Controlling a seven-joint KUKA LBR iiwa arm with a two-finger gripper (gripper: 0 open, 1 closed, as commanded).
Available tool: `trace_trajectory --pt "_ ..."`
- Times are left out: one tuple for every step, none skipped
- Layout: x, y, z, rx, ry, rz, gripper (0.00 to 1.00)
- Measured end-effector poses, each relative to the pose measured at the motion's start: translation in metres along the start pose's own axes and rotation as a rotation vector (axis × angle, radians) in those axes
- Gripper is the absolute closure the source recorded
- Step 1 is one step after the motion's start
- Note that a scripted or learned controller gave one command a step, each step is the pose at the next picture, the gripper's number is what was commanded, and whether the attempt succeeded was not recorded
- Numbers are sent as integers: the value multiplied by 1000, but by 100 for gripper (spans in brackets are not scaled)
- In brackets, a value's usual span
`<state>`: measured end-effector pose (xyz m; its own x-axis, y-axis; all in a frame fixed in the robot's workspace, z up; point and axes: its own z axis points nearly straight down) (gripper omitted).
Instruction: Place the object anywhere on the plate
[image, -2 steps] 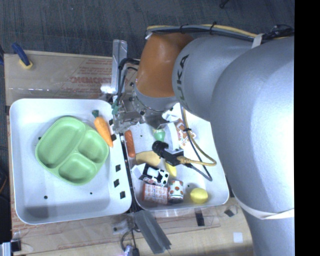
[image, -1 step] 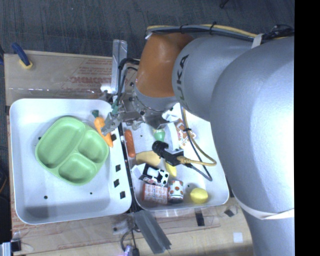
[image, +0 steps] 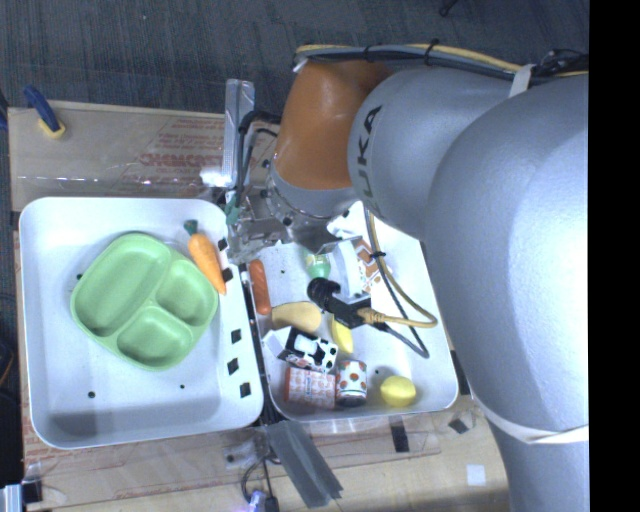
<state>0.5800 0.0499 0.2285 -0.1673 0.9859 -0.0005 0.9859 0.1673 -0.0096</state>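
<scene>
The big grey arm (image: 480, 200) leans in from the right, its orange band (image: 320, 120) sitting over the far edge of the right bin (image: 440, 395). The gripper (image: 243, 232) hangs at the divide between the two bins; whether it is open or closed I cannot tell from here. Just left of it, a toy carrot (image: 206, 259) lies in the left bin (image: 60, 400), touching the right edge of the green three-section plate (image: 145, 300). Over in the right bin: a hot dog (image: 260, 287) near the left wall, a banana (image: 296, 317), a black-and-white cow toy (image: 312, 351), a spotted can (image: 351, 381) and a lemon (image: 397, 390) at the near side.
</scene>
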Motion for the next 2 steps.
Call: trace_trajectory --pt "0 0 0 0 0 0 0" --pt "0 0 -10 1 0 -4 100"
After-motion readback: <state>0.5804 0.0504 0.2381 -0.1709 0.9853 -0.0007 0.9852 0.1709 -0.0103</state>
